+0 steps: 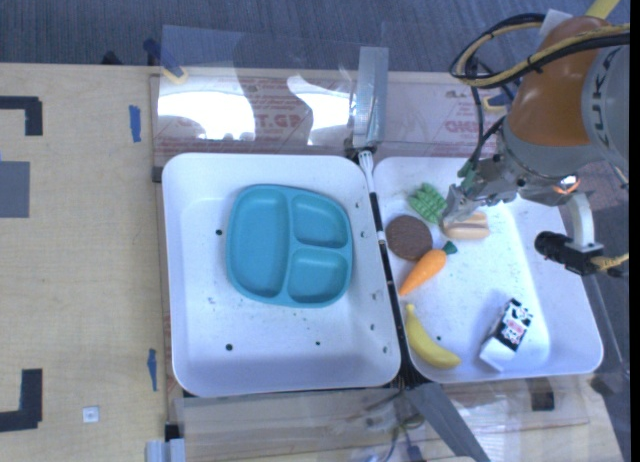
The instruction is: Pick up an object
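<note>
My gripper (464,206) hangs low over the back of the right bin (560,350), reaching in from the right. Right under its tip lies a pale tan block (470,229); I cannot see whether the gripper touches it. A green ridged piece (427,200) lies just left of the gripper. A brown round disc (408,237) sits further left, near the bin's wall. An orange carrot (424,270) lies below the disc. A yellow banana (430,344) rests at the front left, and a small black-and-white milk carton (508,334) at the front right.
The left bin (190,280) holds a blue divided plate (289,245). A grey divider post (368,100) stands behind the seam between the bins. Cables loop above the arm's orange band (548,100) at the upper right.
</note>
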### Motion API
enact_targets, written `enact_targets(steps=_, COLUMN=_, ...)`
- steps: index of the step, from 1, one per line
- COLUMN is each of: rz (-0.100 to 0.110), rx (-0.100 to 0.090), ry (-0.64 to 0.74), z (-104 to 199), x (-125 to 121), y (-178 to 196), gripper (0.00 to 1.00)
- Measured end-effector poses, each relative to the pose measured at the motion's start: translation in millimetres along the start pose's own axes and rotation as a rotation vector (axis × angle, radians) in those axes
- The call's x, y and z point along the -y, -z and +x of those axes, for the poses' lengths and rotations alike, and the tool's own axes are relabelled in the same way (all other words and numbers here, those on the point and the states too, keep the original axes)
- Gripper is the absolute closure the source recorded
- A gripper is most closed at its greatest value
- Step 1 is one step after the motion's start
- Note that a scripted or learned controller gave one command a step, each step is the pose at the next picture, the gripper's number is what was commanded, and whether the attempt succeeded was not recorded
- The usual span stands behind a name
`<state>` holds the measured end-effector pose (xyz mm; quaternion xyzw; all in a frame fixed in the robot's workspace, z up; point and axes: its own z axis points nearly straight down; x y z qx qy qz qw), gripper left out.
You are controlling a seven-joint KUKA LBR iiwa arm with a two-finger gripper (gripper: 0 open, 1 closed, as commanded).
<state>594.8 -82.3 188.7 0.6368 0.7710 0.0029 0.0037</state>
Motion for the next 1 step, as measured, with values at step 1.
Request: enact_targets(steps=1, rz=0.007, rx=-0.001, ry=-0.001, z=-0.2, x=1.8, y=-3.6, gripper=0.0)
